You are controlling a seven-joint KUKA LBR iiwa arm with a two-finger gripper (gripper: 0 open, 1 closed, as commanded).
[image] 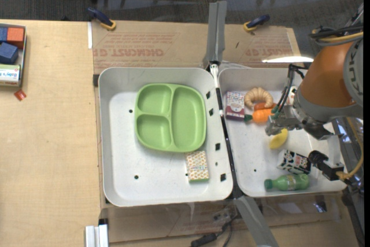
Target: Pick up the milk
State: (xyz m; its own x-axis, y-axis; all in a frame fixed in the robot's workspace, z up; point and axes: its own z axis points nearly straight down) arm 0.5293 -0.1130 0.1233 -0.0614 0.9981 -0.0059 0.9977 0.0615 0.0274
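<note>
Camera view | 2 bins (110,142) | 1 milk carton (296,162) | 1 plate (171,117) | end effector (280,122): grip unclear

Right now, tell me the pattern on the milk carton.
Black and white cow-like patches on the milk carton, seen in the camera view.

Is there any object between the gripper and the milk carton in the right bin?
Nothing visible blocks it. The gripper hangs over the yellow banana; the milk carton lies just beyond, with bare bin floor between.

The plate (171,117) is light green. The milk (295,162) is white with black spots. The bottle (287,183) is green. The carrot (261,115) is orange.
</note>
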